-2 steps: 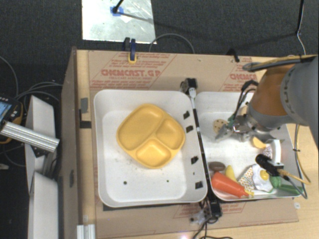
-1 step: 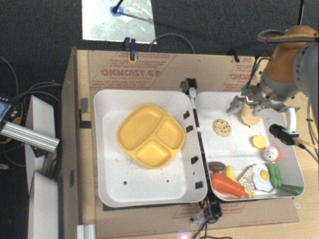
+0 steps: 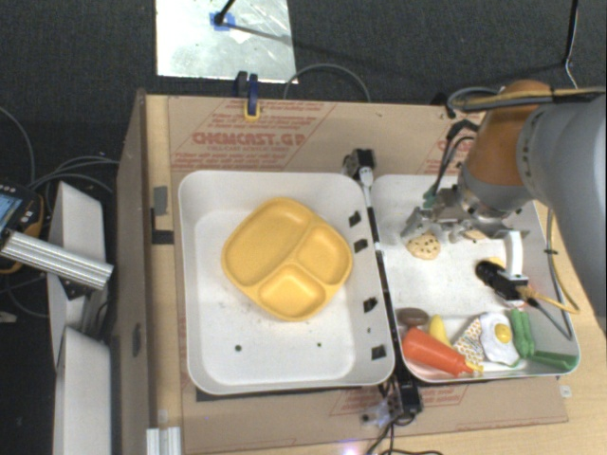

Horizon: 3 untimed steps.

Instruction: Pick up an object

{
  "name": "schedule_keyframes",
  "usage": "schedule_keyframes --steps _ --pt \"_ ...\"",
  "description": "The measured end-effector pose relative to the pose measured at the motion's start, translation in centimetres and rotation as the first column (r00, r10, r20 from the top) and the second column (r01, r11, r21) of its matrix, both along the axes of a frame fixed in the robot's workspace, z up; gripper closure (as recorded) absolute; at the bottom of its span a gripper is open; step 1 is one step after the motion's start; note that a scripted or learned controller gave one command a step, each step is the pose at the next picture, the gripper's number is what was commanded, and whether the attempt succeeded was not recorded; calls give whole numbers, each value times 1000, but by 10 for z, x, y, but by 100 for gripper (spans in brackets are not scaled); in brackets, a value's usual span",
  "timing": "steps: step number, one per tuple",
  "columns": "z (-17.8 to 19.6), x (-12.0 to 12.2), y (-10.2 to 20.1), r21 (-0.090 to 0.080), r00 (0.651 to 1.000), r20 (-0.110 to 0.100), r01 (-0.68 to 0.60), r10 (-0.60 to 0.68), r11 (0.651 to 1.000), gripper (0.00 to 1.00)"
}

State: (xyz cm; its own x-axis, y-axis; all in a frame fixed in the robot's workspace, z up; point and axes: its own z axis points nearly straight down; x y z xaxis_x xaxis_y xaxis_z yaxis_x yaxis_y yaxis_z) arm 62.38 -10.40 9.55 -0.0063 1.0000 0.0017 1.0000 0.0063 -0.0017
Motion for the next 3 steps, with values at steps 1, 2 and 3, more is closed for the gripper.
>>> schedule_keyframes --steps 1,2,3 --pt "-12 -27 -2 -2 1000 0 5 -5 1000 0" --pt "-10 -8 1 -2 1000 6 2 -2 1000 0" --pt "5 -5 1 -3 1000 17 0 0 1000 100"
